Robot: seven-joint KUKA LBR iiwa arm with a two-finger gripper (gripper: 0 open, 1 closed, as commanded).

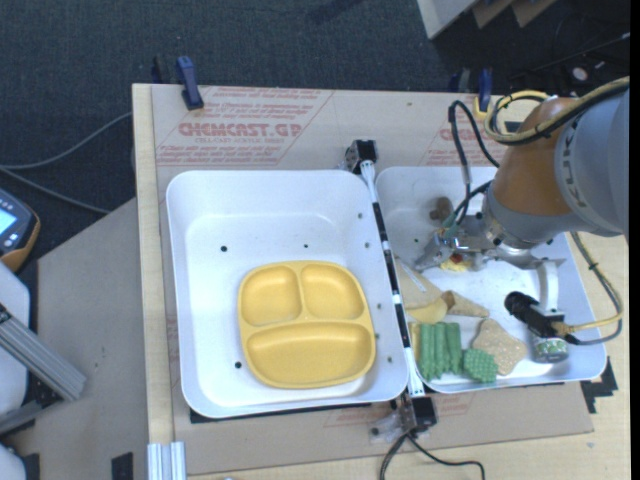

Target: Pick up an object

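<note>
The task names no single thing, so the candidates are the small items lying in the right bin (400,200). Nearest the gripper (452,252) is a small yellow and red piece (458,263), too small to make out its shape or which way it points; it sits just under the gripper's tip, at the middle of the bin. Whether the gripper is touching it cannot be told, and its state cannot be told either, because the metal parts there blur together.

Toward the bin's front, a bundle of green beans (440,350) lies with its long axis running front to back, ends pointing at the bin's near rim and toward the gripper. Just to its right is a green bumpy lump (481,366), touching a tan cracker-like slab (500,344). A pale yellow wedge (428,312) lies just behind the beans, with a tan strip (462,305) beside it slanting left to right. A small brown nugget (440,208) sits alone near the bin's back.

The grey arm (590,168) reaches in from the right, its orange band (530,173) above the wrist.

The left bin (200,208) holds a yellow divided plate (304,324), with two small compartments at the back and one large at the front. Both bins rest on a wooden board (250,128).
</note>
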